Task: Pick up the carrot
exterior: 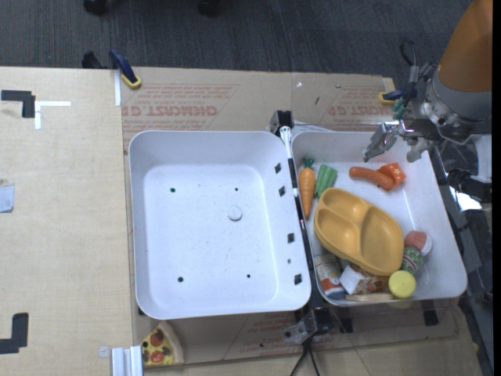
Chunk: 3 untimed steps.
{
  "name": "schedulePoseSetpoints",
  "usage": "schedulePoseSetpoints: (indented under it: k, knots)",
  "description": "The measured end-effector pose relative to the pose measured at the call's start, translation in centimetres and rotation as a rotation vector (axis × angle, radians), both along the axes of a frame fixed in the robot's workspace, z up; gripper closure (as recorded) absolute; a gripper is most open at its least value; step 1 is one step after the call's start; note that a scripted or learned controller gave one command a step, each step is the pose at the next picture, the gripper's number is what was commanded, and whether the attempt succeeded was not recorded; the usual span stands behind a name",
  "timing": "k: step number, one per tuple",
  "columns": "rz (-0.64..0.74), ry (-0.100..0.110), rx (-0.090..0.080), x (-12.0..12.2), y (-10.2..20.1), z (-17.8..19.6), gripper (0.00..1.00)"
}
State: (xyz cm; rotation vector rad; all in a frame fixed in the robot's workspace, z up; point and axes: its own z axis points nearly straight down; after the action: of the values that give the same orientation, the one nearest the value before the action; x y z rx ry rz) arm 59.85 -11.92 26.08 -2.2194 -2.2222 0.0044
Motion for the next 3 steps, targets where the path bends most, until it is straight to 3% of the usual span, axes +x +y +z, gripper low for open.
schedulePoseSetpoints:
  k: [1,2,3]
  knots:
    - [-0.419,0.001,0.0,-3.6,0.0,-8.8,0.0]
    - [-0.507,-0.001,0.0,-2.3,1.7,-16.9,0.0]
    - [-0.51,-0.004,0.0,-2.2,1.5,-15.9,1.0]
